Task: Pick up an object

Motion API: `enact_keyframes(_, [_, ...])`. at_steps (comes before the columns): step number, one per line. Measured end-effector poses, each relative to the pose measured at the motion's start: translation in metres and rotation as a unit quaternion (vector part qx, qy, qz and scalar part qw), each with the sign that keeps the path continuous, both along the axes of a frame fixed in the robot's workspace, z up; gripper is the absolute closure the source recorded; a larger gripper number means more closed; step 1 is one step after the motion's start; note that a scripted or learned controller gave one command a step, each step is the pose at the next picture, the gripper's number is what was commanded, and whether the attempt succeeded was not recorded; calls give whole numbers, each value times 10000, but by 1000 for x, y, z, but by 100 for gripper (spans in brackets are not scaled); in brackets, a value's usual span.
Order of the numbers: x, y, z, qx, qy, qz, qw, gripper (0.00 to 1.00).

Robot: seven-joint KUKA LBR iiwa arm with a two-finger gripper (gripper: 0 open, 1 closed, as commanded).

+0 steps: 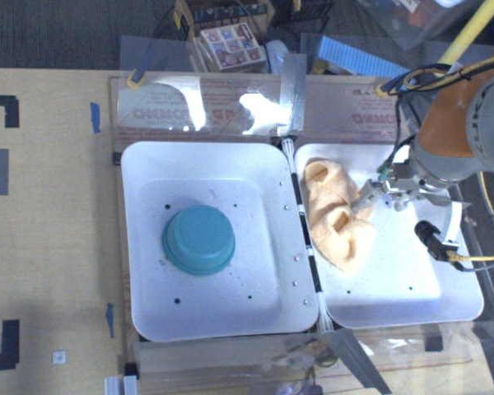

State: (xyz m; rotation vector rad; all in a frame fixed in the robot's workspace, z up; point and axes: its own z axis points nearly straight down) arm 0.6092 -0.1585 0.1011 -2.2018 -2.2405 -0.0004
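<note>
While the arm leans in from the right of the camera view, its end effector (369, 200) sits low in the right bin (412, 290), its tip at the right edge of the tan plush toy (336, 214) that lies along that bin's left side, close to the divider between the two bins. Whether it is open or closed I cannot tell from this angle, and nothing is visibly clamped in it, so I would not count the toy as held. A teal bowl (199, 239) rests upside down near the middle of the left bin (148, 171), well apart from the arm and seemingly not the target for now. To do this step well, my judgement is that the tool should settle squarely over a thick fold of the toy rather than skim its edge, press in far enough for the soft fabric to bunch, close firmly, and then lift straight up so the toy does not drag against the bin wall or slip free. As to pose, the grey wrist with its orange band (446, 126) hangs above the right bin's far right corner, the tool slanting down and leftward toward the toy, cables trailing off to the right over the desk (41, 220).
</note>
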Motion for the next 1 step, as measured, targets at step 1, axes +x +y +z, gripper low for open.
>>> enact_keyframes(1, [-11,-20,30,-12,-16,108,9999,0])
